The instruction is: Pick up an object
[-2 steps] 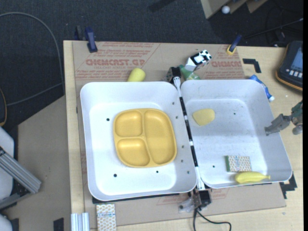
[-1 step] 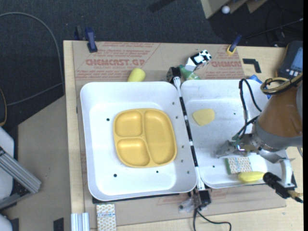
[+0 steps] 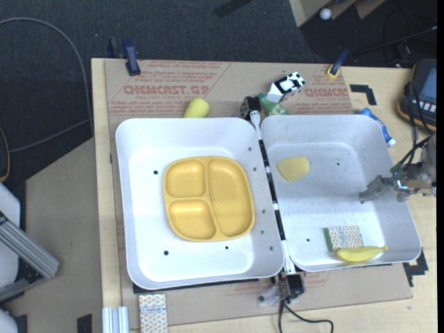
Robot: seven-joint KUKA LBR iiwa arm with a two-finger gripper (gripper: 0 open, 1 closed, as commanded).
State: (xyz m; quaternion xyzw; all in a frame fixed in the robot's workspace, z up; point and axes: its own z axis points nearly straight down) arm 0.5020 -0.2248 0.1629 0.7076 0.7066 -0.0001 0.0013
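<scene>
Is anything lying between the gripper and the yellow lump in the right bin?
Nothing visible does. The gripper sits at the right bin's right side, and only bare white floor runs from it to the yellow lump. The banana and patterned card lie nearer the front edge.

A yellow divided plate (image 3: pixel 208 198) lies in the left bin (image 3: pixel 139 255), while the right bin (image 3: pixel 326 144) beside it holds a yellow banana (image 3: pixel 359 254), a small box (image 3: pixel 345 237) and a yellow lump (image 3: pixel 294 167).
</scene>
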